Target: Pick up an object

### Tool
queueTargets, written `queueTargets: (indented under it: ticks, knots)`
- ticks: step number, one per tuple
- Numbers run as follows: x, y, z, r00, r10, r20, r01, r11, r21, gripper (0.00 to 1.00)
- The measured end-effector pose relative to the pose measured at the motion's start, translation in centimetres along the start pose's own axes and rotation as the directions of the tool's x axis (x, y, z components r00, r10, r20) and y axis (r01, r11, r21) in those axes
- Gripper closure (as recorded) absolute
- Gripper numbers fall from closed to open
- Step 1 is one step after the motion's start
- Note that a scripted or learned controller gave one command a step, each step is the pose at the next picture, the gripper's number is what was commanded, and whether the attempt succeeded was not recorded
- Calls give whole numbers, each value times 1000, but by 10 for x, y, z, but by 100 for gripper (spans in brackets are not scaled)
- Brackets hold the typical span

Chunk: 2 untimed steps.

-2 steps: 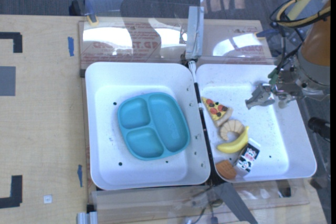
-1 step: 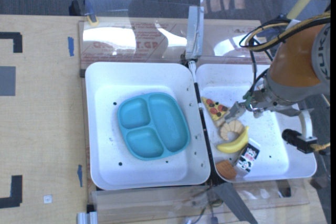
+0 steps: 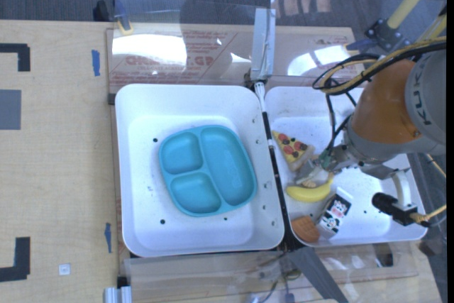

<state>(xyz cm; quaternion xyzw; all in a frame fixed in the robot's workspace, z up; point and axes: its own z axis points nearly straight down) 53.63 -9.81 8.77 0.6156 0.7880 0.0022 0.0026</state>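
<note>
The arm sits low over the right bin (image 3: 369, 223), and its end effector (image 3: 320, 164) hangs just above the banana (image 3: 309, 192), in the small gap between that fruit and the pizza slice (image 3: 291, 146) on the banana's far side. I cannot tell how the end effector stands, since the wrist and cables hide it, and nothing is seen clamped in it. The step in hand looks like the descent onto a target, most likely the banana or the greyish thing (image 3: 306, 168) touching its upper edge. Just beside the banana's near right lies a small black-and-white carton (image 3: 335, 213), and near its lower left a brown cookie (image 3: 306, 228). The next move calls for a straight drop and a firm close, without nudging the crowded neighbours.
</note>
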Motion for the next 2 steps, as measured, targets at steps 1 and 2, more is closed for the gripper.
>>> queueTargets:
  ticks: [1, 2]
  knots:
    - [0, 1, -11, 1000, 1, 2, -1, 1000, -5, 100]
    - [47, 24, -98, 963, 270, 0, -270, 963, 4, 100]
